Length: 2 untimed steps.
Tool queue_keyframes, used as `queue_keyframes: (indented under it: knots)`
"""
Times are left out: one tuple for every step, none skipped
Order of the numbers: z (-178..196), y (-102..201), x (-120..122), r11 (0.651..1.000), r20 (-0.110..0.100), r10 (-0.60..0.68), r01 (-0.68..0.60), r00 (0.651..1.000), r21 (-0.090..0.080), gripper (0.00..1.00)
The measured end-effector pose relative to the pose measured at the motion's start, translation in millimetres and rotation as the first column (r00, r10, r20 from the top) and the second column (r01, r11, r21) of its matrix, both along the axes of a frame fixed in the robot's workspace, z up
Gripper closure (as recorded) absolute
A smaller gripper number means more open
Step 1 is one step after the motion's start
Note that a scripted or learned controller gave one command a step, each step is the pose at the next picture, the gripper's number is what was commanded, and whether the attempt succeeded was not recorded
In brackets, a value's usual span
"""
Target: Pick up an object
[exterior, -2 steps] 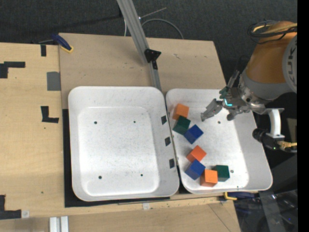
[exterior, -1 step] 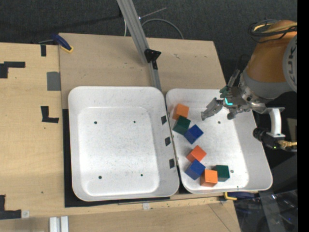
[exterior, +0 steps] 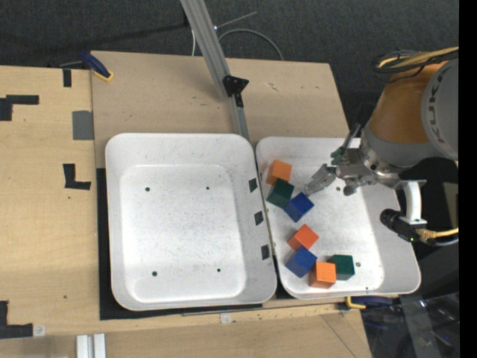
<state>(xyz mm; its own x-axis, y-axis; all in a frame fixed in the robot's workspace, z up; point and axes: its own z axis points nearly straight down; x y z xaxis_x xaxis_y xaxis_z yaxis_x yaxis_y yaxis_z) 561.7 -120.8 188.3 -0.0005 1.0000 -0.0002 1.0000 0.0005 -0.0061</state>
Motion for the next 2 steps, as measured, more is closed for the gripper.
queue_keyframes:
  knots:
    - [-58.8,-6.8,-7.5,1.000,-0.001,-0.001,0.001,1.000,0.001,0.00]
    - [-72.2,-6.6,-0.7,1.000,0.024,0.002,-0.002,1.000,-0.002,0.00]
